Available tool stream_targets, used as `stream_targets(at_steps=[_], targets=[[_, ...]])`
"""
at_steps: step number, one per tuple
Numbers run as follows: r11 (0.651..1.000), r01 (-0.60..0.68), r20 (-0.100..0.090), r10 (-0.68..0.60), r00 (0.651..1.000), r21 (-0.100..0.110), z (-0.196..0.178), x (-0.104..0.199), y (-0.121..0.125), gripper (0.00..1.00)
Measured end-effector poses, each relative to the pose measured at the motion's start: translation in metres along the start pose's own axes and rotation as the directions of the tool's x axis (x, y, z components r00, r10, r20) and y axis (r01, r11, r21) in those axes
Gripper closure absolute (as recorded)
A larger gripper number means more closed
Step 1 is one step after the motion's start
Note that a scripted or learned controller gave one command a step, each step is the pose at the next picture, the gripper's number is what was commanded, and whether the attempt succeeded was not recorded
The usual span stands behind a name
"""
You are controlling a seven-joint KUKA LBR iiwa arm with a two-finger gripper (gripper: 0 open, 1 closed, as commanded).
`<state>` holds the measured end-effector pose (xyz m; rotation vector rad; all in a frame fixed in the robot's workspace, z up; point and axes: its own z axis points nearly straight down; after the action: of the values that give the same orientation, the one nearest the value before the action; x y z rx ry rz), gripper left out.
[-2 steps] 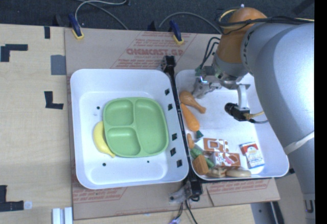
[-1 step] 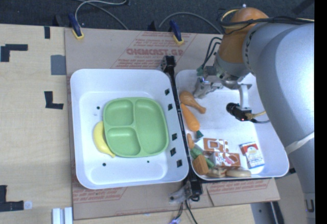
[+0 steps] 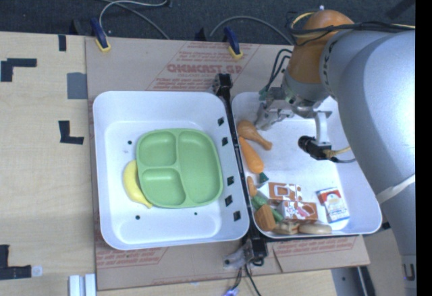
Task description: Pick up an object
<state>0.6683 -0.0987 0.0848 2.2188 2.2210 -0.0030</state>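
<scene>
In the right bin, up at its 12 o'clock end, the end effector hangs low over the white floor. The grey arm reaches in from 3 o'clock, w/ the orange band above the wrist. Can't tell whether the end effector is apart or together, and nothing is visibly clamped in it.

Just at its 7 o'clock lies a brown drumstick. It sits very near the tip, but contact can't be made out. Next down, at 6 o'clock of the drumstick, an orange carrot lies along the bin's 9 o'clock wall.

Further toward the bin's 6 o'clock end is a cluster:
- a small red-and-white printed carton
- a green leafy bit beside it
- an orange piece below that
- a pale bread roll against the bottom rim

A 2nd small carton, white w/ red, lies apart at 3 o'clock of the cluster, near the arm.

The left bin touches the right one along a black seam. In its middle is a green divided plate, w/ a yellow banana tucked at the plate's 9 o'clock edge, partly under it.

Both bins rest on a cardboard sheet on the pale wood counter.
</scene>
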Motion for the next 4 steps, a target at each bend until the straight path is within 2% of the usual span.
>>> stream_targets(at_steps=[2, 3, 4], targets=[[1.0, 0.0, 0.0, 0.0, 1.0, 0.001, 0.0, 0.003, 0.0, 0.0], [1.0, 0.0, 0.0, 0.0, 1.0, 0.0, 0.0, 0.002, -0.013, 0.0], [1.0, -0.001, -0.002, 0.001, 1.0, -0.002, -0.002, -0.01, -0.09, 0.0]])
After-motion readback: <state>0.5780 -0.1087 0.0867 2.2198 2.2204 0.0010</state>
